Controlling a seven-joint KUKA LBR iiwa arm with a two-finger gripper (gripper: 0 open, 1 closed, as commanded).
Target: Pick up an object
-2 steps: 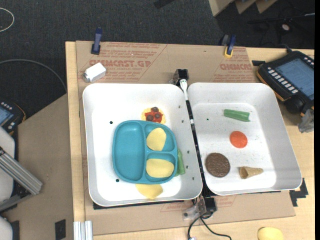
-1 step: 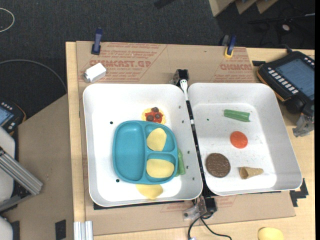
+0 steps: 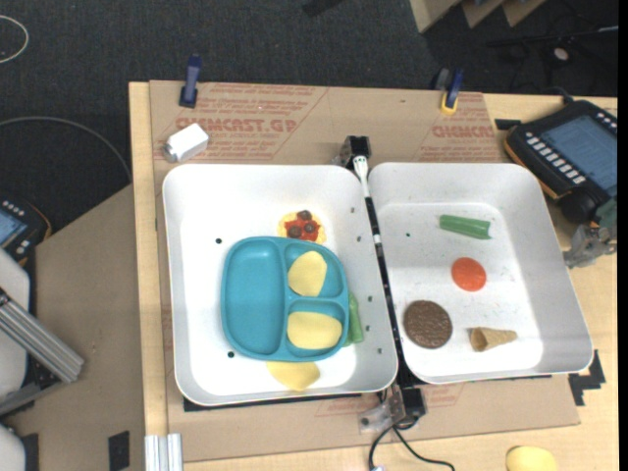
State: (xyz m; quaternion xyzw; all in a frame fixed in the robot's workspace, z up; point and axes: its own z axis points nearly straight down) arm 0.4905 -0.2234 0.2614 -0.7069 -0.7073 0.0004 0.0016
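You have the easiest candidates in the right bin (image 3: 530, 199): a green stick (image 3: 464, 226) lying with its long axis nearly left to right in the upper part, a red round piece (image 3: 469, 274) just below it, and a brown disc (image 3: 428, 323) and a tan cone (image 3: 491, 338) side by side along the lower edge. Since the arm enters from the frame's right, these probably lie nearer to it than the blue divided tray (image 3: 253, 297) in the left bin (image 3: 191, 263). You cannot tell the tool's state, spread or pressed together, nor anything held.

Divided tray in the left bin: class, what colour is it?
Teal blue; the divided tray shows best in the camera view.
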